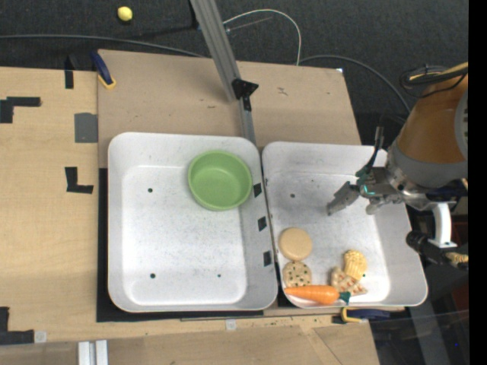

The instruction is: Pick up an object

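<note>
The right bin holds small toy foods along its near side. A round tan bun lies left of centre, with a dotted cracker just below it. An orange carrot lies along the front wall, and a yellow corn piece sits to the right of the bun. My gripper hangs over the right middle of this bin, above and to the right of the bun. It is open, its two fingers spread with nothing between them.
A green bowl sits at the back right of the left bin. A slanted metal pole comes down to the bins' shared back edge. Cables run behind the right bin. A yellow ball lies far back left.
</note>
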Motion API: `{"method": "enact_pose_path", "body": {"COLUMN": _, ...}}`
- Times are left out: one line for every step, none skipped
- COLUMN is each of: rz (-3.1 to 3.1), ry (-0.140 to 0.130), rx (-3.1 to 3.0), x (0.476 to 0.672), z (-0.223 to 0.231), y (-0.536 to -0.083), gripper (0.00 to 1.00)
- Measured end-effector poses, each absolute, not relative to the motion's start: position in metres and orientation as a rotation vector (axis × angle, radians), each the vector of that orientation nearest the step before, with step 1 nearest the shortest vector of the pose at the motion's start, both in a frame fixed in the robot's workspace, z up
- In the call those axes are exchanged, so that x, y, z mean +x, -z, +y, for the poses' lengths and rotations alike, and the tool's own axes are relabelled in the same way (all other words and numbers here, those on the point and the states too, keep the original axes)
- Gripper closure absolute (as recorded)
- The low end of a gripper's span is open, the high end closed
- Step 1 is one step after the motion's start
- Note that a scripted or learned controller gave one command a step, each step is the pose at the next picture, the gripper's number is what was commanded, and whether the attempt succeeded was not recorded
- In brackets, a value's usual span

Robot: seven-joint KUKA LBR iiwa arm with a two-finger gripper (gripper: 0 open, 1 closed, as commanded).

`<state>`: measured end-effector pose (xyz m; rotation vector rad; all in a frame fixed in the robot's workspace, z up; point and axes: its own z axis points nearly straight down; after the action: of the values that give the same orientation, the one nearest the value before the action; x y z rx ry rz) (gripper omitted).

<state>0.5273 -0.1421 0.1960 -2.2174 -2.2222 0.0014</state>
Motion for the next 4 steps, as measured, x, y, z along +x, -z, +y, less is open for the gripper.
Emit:
{"method": "enact_pose_path", "body": {"rz": -2.222, "ry": -0.001, "rx": -2.218, "x": 0.527, "z": -0.142, "y": -0.196, "gripper": 0.00}}
{"method": "enact_pose_path", "body": {"rz": -2.219, "ry": -0.006, "rx": -2.216, "x": 0.527, "z": -0.134, "y": -0.150, "gripper": 0.00}}
{"method": "enact_pose_path", "body": {"rz": -2.217, "ry": -0.007, "rx": -2.216, "x": 0.524, "z": -0.141, "y": -0.103, "gripper": 0.00}}
{"method": "enact_pose_path", "body": {"rz": -2.222, "ry": -0.003, "rx": -2.220, "x": 0.524, "z": -0.140, "y": -0.089, "gripper": 0.00}}
